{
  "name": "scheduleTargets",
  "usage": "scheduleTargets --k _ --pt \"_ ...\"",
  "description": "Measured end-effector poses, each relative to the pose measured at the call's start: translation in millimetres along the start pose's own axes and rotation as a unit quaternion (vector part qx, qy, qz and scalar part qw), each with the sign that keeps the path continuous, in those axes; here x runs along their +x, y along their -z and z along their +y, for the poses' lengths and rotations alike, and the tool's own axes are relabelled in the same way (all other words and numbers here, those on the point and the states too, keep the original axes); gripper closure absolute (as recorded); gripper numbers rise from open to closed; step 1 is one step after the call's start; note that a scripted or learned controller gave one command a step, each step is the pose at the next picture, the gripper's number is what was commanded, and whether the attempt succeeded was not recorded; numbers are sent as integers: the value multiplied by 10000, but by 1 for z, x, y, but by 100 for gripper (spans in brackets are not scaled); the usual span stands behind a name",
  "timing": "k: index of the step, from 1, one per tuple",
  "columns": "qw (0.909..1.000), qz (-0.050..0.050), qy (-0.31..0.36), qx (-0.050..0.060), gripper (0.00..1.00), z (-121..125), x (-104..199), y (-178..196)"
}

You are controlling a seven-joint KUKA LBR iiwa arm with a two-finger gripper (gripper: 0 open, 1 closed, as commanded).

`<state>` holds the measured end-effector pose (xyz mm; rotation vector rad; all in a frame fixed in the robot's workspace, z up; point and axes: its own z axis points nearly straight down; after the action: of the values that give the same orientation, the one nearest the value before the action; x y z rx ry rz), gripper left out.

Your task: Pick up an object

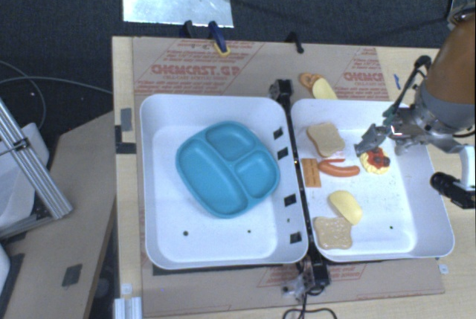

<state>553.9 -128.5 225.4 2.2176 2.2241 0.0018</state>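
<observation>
The grey arm with its orange band (454, 76) reaches in from the right over the right-hand shallow white bin (428, 232), and its tool (374, 144) hangs low just above a small yellow toy plate of pasta with red sauce (376, 160), near the bin's middle right. Whether the tool is apart or together I cannot tell, and nothing visibly sits between its tips. To the left of the pasta piece lie a red toy sausage (338, 169) and a tan toy bread slice (326, 137); nearer the front edge are a pale yellow rounded toy (346, 206) and a second toast-coloured slice (332, 233). The left-hand white bin (167, 243) holds a blue three-compartment plastic plate (225, 167). Both bins rest on the cardboard-covered tabletop (193, 68).
</observation>
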Motion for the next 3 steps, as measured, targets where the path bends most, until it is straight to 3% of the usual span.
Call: scheduleTargets --k 1,2,3 --pt "10000 -3 12 -19 100 1 0 11" --pt "10000 13 18 30 100 -37 38 -34" --pt "10000 15 36 -19 100 -65 101 15"
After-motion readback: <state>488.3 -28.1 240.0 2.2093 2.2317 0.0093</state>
